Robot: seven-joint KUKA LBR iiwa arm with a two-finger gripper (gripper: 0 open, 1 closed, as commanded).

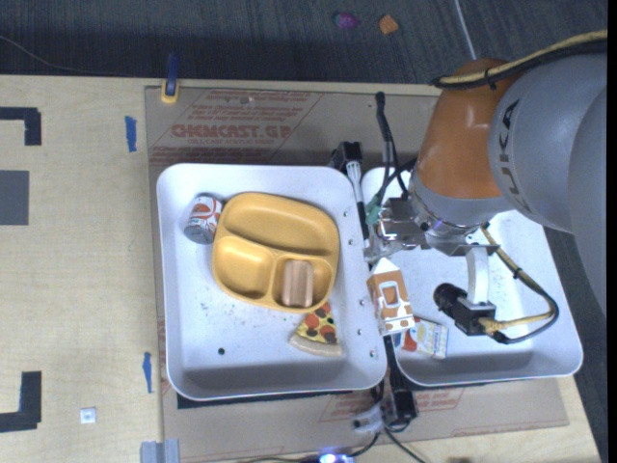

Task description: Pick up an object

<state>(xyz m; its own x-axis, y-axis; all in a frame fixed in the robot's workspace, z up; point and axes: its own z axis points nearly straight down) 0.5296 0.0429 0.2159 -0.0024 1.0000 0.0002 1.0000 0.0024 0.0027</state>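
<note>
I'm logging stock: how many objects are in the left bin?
4: yellow plate in the middle, brown block in its lower-right compartment, can at its upper-left, pizza slice below it. The plate could hide more.

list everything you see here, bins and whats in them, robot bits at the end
bench: one, pale wood, under both bins
left bin: one, white, left side
right bin: one, white, right side
divided plate: one, yellow, middle of left bin
block: one, tan-pink, in a compartment of the plate
can: one, silver and red, crushed, at the plate's upper left edge
pizza slice: one, yellow and red, left bin, below the plate
carton: one, orange and white, right bin's left edge
packet: one, multicoloured, beside the carton
arm: one, grey with orange band, over right bin
gripper: one, metallic, near right bin's left wall
</note>
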